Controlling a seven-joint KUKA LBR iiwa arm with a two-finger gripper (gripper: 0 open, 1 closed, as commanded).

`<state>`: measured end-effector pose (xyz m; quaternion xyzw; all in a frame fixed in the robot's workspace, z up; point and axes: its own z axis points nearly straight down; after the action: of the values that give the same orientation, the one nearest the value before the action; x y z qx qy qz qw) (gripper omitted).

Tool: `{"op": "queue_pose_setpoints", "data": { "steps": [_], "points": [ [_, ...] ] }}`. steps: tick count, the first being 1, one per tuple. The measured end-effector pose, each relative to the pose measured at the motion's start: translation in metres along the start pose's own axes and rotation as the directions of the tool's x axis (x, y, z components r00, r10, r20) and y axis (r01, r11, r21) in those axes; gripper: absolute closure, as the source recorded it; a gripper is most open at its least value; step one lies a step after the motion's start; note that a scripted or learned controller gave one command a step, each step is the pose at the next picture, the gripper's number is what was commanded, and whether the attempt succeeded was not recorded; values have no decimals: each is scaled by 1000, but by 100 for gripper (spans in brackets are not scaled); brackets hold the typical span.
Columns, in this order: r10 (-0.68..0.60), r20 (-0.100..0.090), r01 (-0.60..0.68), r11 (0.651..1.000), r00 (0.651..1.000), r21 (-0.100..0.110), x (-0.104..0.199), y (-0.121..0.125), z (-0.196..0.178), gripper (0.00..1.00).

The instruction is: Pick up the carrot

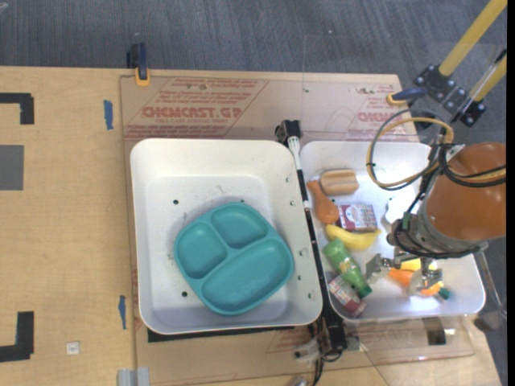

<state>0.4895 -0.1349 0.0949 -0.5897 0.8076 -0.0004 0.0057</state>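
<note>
Carrot [401, 277]: lies in right bin [475, 300], near its front right corner, long axis roughly left to right. Hand [405, 265]: poised directly above it, just beside; finger state cannot be told. Banana [351, 236] lies leftward.

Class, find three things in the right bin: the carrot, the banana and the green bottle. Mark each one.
carrot [401, 277]: camera view, on its orange body beneath the arm.
banana [352, 236]: camera view, on the middle of its yellow curve.
green bottle [344, 260]: camera view, on its green body.
</note>
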Motion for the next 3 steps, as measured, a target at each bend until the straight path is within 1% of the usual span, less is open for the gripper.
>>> {"op": "queue_pose_setpoints", "data": {
  "steps": [1, 2, 3],
  "points": [
    [448, -2, -448, 894, 894, -3, 25, -1, 5, 0],
    [147, -6, -147, 989, 989, 14, -17, 4, 3, 0],
    [137, -7, -137, 990, 990, 4, -21, 13, 1, 0]
  ]
}}
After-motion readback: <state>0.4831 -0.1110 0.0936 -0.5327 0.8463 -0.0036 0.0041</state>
